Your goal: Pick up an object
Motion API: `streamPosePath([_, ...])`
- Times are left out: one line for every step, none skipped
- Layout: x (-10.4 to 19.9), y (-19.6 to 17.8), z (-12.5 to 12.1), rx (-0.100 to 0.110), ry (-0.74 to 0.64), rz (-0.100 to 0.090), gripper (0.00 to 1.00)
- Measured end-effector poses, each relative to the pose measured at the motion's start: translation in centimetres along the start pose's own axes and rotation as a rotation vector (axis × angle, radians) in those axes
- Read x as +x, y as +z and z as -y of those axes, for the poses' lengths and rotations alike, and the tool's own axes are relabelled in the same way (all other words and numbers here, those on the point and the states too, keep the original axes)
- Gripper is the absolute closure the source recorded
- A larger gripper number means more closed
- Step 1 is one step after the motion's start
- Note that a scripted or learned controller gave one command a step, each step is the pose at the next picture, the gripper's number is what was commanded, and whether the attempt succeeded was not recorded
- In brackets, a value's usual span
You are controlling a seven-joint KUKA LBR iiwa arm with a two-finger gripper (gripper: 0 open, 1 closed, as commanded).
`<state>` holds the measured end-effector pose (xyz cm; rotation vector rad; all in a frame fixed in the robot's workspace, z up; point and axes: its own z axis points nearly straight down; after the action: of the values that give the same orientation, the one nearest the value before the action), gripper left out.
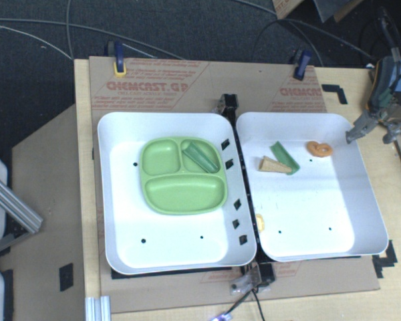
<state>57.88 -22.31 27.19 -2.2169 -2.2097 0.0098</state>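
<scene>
The task is at its very start: nothing is lifted yet, and the gripper (374,131) hovers at the upper right edge of the right bin (361,199), its two fingers spread apart with nothing between them. Candidate objects lie in that bin's upper half: a small orange ring-shaped piece (319,150) nearest the gripper, then a green strip (283,156) lying across a tan wedge (272,165). The left bin (120,199) holds a green divided plate (182,177). The next move likely calls for reaching left over the orange piece, descending, and closing around it
</scene>
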Motion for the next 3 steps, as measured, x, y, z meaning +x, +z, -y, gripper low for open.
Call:
streamPosePath([0.1, -0.7, -0.2, -0.012, -0.004, 0.003, 0.0])
streamPosePath([0.8, 5.4, -0.2, -0.006, -0.004, 0.001, 0.0])
streamPosePath([0.6, 11.7, 0.0, -0.006, -0.003, 0.001, 0.0])
